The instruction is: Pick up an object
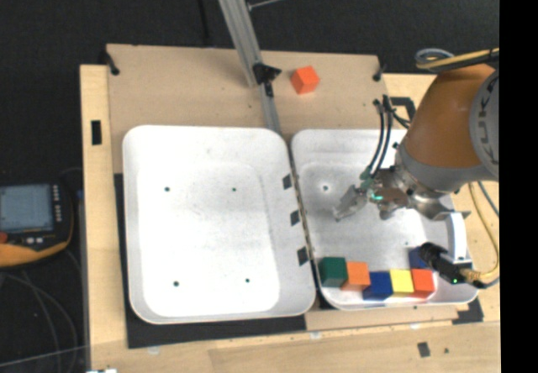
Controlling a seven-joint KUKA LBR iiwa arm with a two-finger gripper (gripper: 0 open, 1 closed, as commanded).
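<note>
While hovering over the right bin [336, 153], the jaws [351, 203] grip nothing.

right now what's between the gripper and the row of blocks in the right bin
Bare white bin floor. In the camera view nothing lies between the gripper and the row of blocks along the near wall.

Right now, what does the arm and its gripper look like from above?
The arm shows a broad orange band above grey wrist segments. Black cables run down beside it. The gripper is grey metal with slim fingers, and a small green light glows at its base.
</note>
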